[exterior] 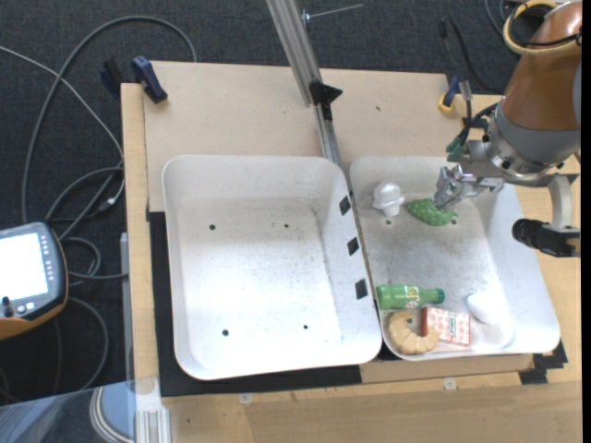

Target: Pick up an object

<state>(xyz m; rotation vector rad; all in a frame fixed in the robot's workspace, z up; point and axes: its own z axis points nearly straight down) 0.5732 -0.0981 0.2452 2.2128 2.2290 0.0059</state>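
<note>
The gripper (450,192) hangs low in the right bin (503,247), its tips just above and touching or nearly touching the green object (430,213) lying near the bin's far side. Whether it is clenched or released cannot be told; the tips blur together against the object.

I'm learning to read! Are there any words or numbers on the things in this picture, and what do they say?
No text here can be read.
Red packet: has printing, too small and blurred to read.
Green bottle: label too blurred to read.
Pendant screen at the left edge: glowing white, nothing legible.
Nothing else shows writing.
</note>
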